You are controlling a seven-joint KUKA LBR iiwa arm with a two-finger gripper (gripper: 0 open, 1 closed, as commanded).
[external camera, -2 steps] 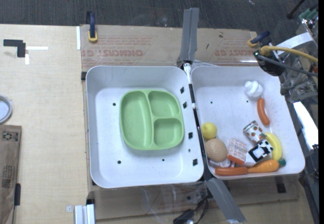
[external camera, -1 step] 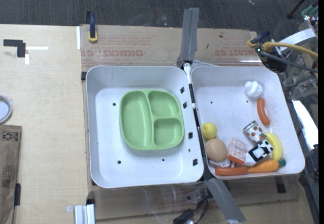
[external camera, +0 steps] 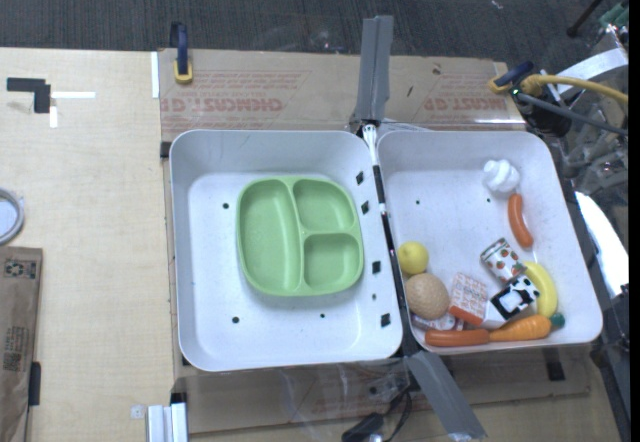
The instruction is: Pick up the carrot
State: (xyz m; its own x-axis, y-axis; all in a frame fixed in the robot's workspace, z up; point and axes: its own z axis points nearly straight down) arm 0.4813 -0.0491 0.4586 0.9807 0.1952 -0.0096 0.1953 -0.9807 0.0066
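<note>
carrot against right bin front wall, beside banana

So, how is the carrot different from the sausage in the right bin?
The carrot is orange and tapered, with a green end; the sausage is redder, rounded at both ends. The carrot lies almost across the bin along the near wall; the sausage lies nearly lengthwise by the right wall. The carrot sits among other toys; the sausage lies more apart. Both are long and lie flat.
</note>
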